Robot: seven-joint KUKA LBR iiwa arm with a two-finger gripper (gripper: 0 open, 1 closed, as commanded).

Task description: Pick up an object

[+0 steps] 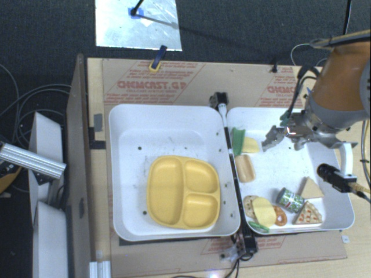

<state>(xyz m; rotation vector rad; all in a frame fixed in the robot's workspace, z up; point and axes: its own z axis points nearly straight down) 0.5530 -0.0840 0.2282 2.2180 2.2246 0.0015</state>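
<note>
While my arm (342, 80) hangs over the right bin (348, 213), nothing is picked.
Left bin (122, 126) holds the yellow tray (184, 191); my gripper (277, 136), jaws narrow and empty, hovers right of the cheese wedge (250, 145), the closest pick.

Dark carpet floor (46, 22) all around my bench, and a shiny silver sheet (138, 15) lies on it up top, catching the light. Black cables (26, 106) loop across the floor at the left (quite a tangle). Under the bins, a brown cardboard sheet (174, 77) with red lettering. White blocks (49, 138) stand beside the left edge.
</note>
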